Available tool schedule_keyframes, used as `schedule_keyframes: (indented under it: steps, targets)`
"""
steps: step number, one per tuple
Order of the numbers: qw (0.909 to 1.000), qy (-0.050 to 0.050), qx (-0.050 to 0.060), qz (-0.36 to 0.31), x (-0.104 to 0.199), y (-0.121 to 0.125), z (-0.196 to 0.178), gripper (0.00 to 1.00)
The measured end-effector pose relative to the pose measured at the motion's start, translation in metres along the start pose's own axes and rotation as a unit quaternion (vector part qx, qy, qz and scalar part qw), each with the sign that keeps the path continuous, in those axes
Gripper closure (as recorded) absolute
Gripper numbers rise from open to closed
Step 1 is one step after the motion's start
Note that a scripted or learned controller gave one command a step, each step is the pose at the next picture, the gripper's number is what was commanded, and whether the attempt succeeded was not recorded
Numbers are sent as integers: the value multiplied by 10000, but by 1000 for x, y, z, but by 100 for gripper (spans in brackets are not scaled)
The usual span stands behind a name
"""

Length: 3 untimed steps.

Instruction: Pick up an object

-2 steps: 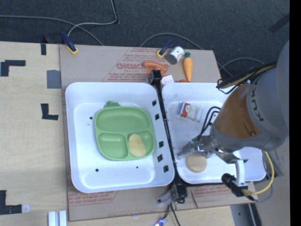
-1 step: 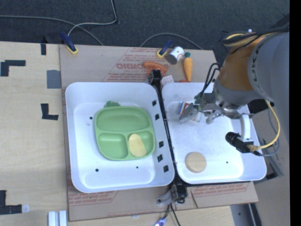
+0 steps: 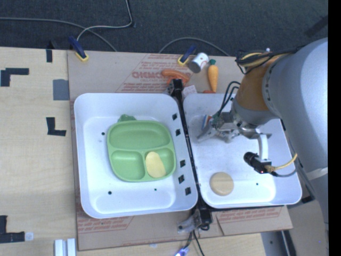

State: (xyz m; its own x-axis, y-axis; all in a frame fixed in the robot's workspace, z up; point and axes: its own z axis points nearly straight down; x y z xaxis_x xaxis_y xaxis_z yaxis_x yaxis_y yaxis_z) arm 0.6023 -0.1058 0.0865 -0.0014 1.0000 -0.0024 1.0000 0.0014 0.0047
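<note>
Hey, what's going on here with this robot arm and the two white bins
The grey arm reaches in from the right, its pincer low over the right bin, with nothing visibly held. A round tan object lies apart from it near that bin's front. In the left bin, a green divided plate holds a yellow piece.

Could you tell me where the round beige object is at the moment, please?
The round beige object lies in the right bin, near its front edge. It sits apart from the tool, which is farther back in that bin.
</note>
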Motion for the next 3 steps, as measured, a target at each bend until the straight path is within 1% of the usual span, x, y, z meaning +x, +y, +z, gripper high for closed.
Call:
schedule_keyframes:
  steps: [1, 2, 3]
  targets:
    - [10000, 5, 13, -6, 12, 55, 1, 0]
    - [10000, 4, 17, -6, 9, 66, 2, 0]
    - [10000, -9, 20, -14, 9, 67, -8, 100]
